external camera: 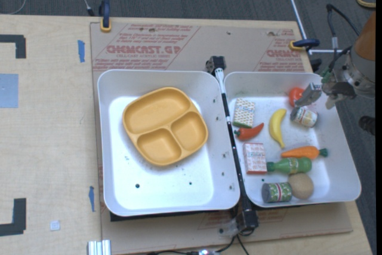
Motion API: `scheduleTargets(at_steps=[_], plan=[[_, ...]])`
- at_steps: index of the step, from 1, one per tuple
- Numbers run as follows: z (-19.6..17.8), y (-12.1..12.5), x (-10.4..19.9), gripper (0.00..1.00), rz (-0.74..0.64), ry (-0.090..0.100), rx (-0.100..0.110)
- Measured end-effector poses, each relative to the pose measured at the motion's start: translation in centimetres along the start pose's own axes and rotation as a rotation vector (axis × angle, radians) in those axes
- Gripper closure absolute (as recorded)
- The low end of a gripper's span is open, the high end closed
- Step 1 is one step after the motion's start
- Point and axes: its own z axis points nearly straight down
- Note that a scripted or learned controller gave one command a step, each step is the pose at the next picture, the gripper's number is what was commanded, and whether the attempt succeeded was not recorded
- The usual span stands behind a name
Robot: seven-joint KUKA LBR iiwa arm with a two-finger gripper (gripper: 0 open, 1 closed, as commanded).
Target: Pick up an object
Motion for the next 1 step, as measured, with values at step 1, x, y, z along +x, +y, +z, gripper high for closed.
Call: scheduleTargets(at_steps=[1], plan=[[6.87,1.24,1.61,0.00,0.000,-0.002,-0.003]])
